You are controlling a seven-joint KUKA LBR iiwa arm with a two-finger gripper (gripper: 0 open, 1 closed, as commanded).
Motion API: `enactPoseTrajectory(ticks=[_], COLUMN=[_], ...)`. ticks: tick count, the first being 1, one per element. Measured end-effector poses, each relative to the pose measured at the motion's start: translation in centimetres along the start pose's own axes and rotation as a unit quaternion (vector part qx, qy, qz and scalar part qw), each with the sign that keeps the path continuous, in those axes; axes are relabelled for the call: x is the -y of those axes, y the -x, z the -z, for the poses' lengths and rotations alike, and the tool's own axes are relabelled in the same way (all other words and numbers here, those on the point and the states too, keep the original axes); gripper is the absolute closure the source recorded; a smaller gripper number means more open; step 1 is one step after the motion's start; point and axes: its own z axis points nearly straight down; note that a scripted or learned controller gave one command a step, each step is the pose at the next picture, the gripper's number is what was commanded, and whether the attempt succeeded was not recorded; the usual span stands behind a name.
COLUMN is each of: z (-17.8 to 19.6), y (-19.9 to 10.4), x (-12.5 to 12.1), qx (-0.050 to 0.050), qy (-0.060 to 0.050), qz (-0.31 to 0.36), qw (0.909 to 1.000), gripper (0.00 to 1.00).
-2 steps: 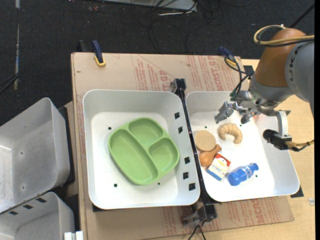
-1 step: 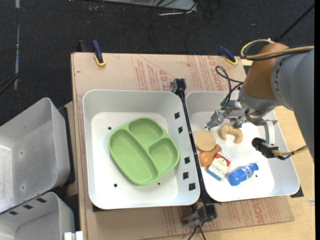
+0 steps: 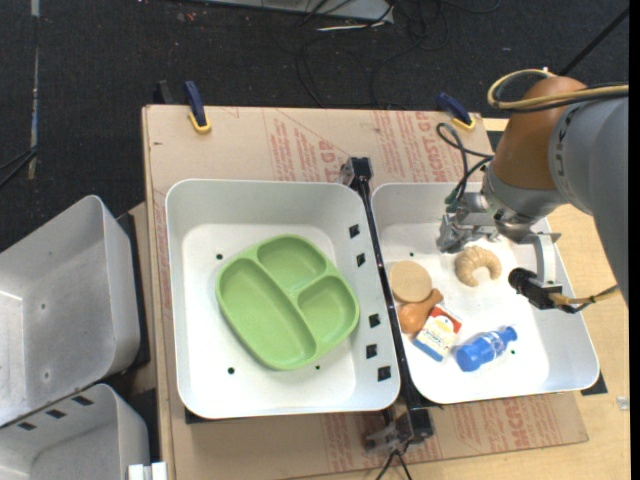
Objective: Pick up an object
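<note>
Camera view: on your left, a green divided plate (image 3: 288, 300) lies in the left bin (image 3: 190, 268). In the right bin (image 3: 570, 363) you see a round tan biscuit (image 3: 410, 280), an orange piece (image 3: 415, 315) touching it, a small carton (image 3: 438, 334) and a blue bottle (image 3: 485, 349) toward the near side. A croissant (image 3: 477, 264) sits farther back, just beside the gripper (image 3: 458, 230); you cannot tell how its pincer stands. Both bins rest on a cardboard-covered bench (image 3: 270, 133) over dark carpet (image 3: 90, 58).
</note>
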Motion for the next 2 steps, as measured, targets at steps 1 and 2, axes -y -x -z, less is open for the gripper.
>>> enactPoseTrajectory(ticks=[1,2], z=[5.5,9.1], y=[-1.0,-1.0], x=[0.1,-0.1], qx=[-0.003,-0.003], qy=[-0.006,-0.006], qz=[0.003,0.003], qw=[1.0,1.0], gripper=[1.0,1.0])
